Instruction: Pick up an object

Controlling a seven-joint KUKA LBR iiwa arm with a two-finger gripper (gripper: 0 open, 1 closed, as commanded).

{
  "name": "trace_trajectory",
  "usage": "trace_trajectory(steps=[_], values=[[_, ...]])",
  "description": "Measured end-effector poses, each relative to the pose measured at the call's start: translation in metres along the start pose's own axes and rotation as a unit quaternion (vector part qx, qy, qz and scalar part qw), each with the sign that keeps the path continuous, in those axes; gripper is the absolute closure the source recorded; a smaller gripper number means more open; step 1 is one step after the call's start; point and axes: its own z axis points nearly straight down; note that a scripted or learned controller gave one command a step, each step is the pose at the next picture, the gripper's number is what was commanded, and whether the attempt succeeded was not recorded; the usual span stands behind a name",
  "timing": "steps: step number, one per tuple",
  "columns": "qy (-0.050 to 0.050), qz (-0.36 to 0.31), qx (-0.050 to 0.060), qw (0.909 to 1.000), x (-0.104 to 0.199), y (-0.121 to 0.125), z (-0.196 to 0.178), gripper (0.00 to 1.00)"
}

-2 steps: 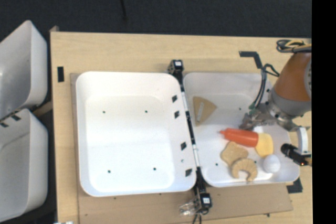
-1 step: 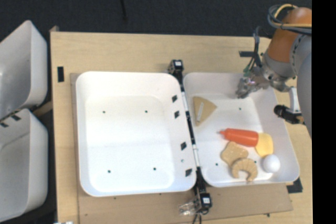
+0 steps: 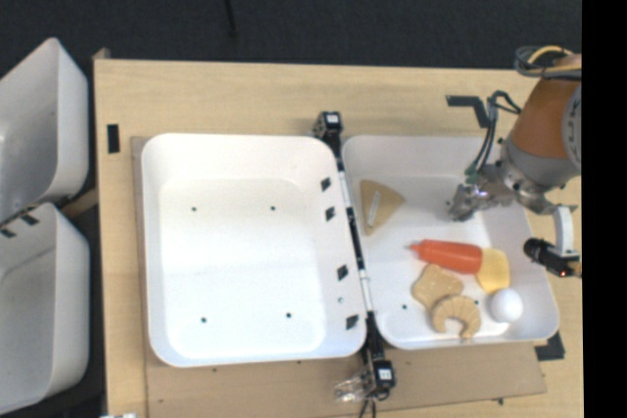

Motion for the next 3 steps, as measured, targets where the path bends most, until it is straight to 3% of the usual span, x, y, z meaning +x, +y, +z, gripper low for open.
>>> trace_trajectory(steps=[1, 2, 3], values=[[-0.004, -0.004, -0.013, 0.9999, 0.001, 0.090, -0.149, 1.00], [0.002, 0.000, 0.007, 1.0000, 0.001, 0.017, 0.007, 1.00], [-0.002, -0.003, -0.008, 1.0000, 0.005, 0.089, -0.061, 1.00]])
